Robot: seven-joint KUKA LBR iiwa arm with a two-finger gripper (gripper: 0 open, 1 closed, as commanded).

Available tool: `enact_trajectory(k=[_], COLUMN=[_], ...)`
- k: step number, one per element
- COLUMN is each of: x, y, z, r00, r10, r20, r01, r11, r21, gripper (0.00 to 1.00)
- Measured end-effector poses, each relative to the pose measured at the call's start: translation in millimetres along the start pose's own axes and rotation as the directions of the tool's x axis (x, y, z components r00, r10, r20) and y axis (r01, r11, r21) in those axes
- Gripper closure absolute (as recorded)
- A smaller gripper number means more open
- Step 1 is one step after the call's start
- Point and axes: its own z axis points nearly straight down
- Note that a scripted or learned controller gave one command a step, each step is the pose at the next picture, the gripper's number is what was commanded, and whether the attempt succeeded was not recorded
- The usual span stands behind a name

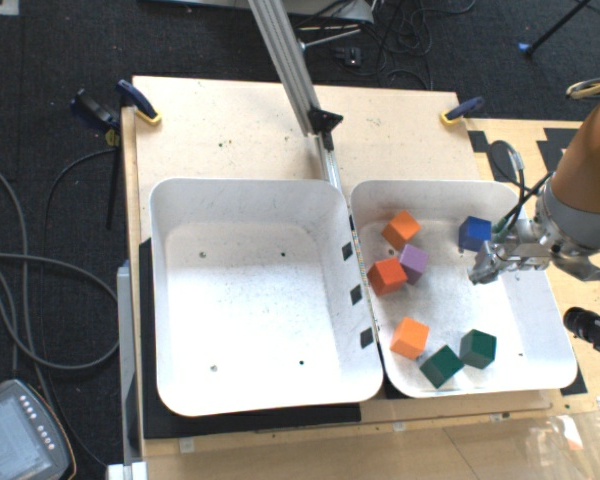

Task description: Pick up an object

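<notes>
The right bin holds several small cubes. A blue cube lies near its far right side. My gripper hangs just in front of and slightly right of that cube, low over the bin floor, with nothing visibly in it. Toward the bin's left side sit an orange cube, a purple cube and a red cube, close together. Nearer the front lie a second orange cube and two green cubes.
The left bin adjoins the right one along a shared raised wall. A slanted metal rail crosses the bench's far side and ends near the bins' junction. Clamps sit on the bench's back corners.
</notes>
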Motion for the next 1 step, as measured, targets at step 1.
enact_trajectory(k=[1], x=[47.8], y=[9.2], z=[8.5], r00=[1.000], r10=[-0.004], r20=[-0.003], r01=[0.004], r11=[1.000], r21=[0.006], gripper=[1.00])
